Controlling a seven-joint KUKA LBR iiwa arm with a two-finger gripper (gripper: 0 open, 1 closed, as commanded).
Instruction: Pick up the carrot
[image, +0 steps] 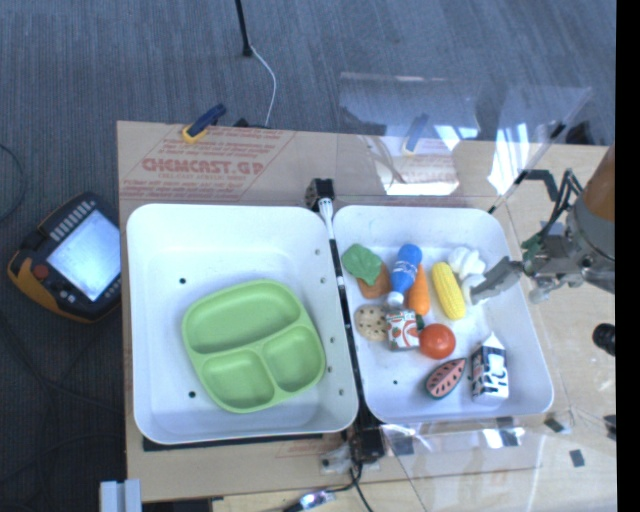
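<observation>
Two white bins sit side by side on the bench, and we read them from the left. Beyond the bench's left edge a yellow-and-black pendant (65, 258) with a lit screen lies on the carpet. We find one thing in the left bin (150, 330): a green divided plate (254, 344) with three compartments, lying flat toward the bin's near right part.

We count a cluster of toy foods in the right bin (525, 350). At its left sits a green leafy piece (362, 264) atop something brown, and below that a pale cookie with dark chips (369, 321). Next comes a blue bottle (405, 265), with a small red-and-white carton (403, 330) below it. The carrot (419, 289) – orange, lying lengthwise, just right of the bottle – rests between the bottle and a yellow corn cob (447, 292), close to both. A red tomato (437, 342) sits just below the carrot's near end. Nearer the front wall we see a watermelon slice (445, 378) and a black-and-white carton (490, 372). A white lumpy piece (465, 262) sits above the corn.

At the right, the gripper (497, 279) reaches over the bin's right side – one grey finger points toward the corn, apart from the carrot. We cannot tell how its jaws stand; nothing shows held in it.
</observation>
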